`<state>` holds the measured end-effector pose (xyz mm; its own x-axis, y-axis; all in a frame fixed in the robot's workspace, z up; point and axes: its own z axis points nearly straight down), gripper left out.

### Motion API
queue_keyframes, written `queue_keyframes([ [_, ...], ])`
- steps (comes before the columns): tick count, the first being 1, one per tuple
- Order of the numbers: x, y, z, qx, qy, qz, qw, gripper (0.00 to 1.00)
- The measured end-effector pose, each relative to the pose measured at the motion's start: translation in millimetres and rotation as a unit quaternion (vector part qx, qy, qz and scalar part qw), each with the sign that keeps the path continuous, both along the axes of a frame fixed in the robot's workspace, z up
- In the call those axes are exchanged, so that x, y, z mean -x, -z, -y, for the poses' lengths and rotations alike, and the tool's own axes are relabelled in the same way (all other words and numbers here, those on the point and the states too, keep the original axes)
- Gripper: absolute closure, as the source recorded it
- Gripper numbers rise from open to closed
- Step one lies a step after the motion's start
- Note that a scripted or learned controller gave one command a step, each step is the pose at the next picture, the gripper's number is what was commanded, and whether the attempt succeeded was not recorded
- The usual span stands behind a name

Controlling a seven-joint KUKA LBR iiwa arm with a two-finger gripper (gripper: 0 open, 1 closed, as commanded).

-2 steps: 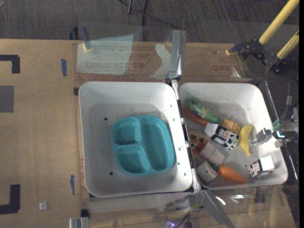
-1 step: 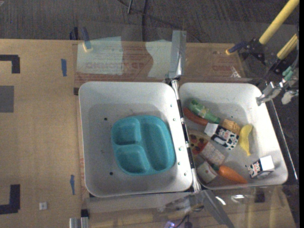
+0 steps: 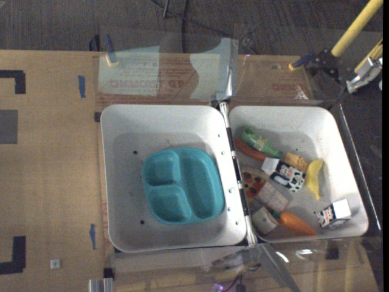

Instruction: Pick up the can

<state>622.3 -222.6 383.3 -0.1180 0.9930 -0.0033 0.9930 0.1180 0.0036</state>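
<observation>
1. The can (image 3: 265, 219) lies on its side at the right bin's (image 3: 349, 148) near left corner, far below and left of the pincer (image 3: 366, 73), beside a carrot (image 3: 297, 223).
2. A teal tray (image 3: 182, 185) sits in the left bin (image 3: 115, 163).
3. The pincer hangs off the right bin's far right corner, touching nothing; how wide it stands I cannot tell.
</observation>
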Motion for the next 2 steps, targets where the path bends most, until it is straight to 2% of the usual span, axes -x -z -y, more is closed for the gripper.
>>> queue_keyframes([
  [1, -14, 35, -37, -0.0008, -0.010, -0.002, 1.0000, 0.00],
  [2, -37, 135, -85, -0.0011, -0.020, -0.001, 0.9998, 0.00],
])
